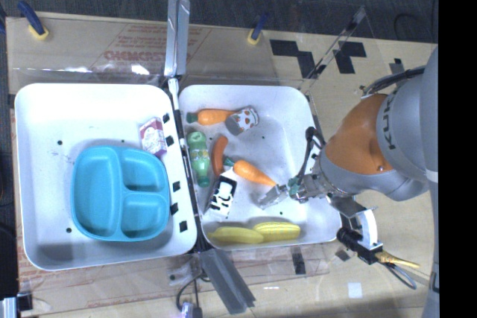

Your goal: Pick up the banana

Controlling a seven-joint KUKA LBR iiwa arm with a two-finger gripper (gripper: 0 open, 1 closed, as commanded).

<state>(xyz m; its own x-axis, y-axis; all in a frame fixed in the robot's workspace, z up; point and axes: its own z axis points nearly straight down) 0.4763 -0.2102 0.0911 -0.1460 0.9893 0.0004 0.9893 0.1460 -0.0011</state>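
Note:
The yellow banana (235, 234) lies flat along the front wall of the right bin (298, 104), with a second yellow elongated piece (278, 230) end to end on its right. My gripper (270, 196) hangs low over the bin floor just above and behind these two, pointing left. It sits close to the tip of an orange carrot (254, 173). Nothing is visibly held. The grey arm with its orange band (358, 145) reaches in from the right.
The right bin also holds a second carrot (216, 116), a small can (246, 118), a green bottle (198, 154), a red-orange piece (218, 153) and a black-and-white box (222, 194). The left bin (45, 160) holds a blue divided tray (119, 192) and a small packet (153, 136).

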